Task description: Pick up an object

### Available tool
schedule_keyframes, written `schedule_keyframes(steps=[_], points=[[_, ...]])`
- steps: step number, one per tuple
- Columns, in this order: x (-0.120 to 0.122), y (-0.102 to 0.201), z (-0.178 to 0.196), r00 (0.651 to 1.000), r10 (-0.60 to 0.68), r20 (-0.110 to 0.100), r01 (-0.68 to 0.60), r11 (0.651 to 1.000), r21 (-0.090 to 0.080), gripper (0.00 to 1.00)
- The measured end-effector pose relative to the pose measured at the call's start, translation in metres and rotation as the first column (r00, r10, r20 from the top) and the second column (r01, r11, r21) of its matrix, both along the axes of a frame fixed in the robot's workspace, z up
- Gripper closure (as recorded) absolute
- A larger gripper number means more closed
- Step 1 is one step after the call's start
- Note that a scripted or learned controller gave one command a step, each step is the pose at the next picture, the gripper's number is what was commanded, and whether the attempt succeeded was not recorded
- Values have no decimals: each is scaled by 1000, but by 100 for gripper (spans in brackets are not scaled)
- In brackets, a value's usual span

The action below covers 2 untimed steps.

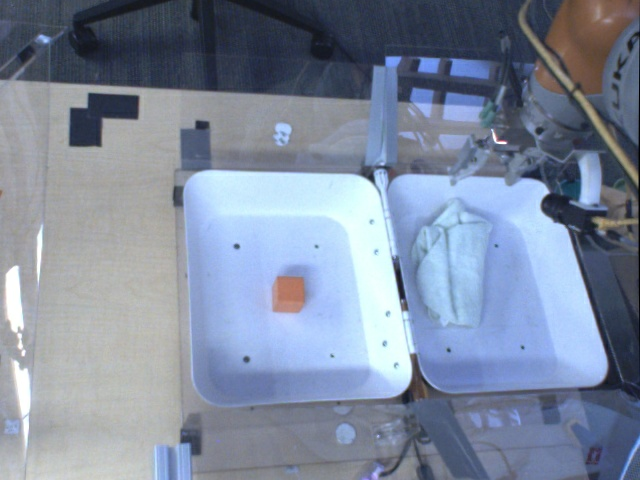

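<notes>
An orange cube (289,294) lies near the middle of the left bin (215,368). A crumpled pale green-white cloth (455,261) lies in the right bin (560,368), toward its left side. My gripper (488,164) hangs over the back edge of the right bin, above and behind the cloth. Its two fingers are spread apart with nothing between them. The orange band of the arm shows at the top right.
A metal divider runs between the two bins. A metal frame (440,68) stands behind the right bin. Black marker shapes (100,116) lie on the wooden bench at the back left. An office chair base (200,8) stands on the floor beyond.
</notes>
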<state>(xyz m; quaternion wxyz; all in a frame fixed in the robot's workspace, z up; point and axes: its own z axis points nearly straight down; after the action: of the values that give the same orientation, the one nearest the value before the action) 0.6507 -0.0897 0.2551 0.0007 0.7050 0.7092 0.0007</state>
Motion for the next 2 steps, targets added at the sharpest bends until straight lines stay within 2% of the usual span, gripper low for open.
schedule_keyframes(steps=[1,2], points=[[-21,6,-158,976,219,6,-219,976,-2,0],[-19,6,-146,975,221,12,-221,975,-3,100]])
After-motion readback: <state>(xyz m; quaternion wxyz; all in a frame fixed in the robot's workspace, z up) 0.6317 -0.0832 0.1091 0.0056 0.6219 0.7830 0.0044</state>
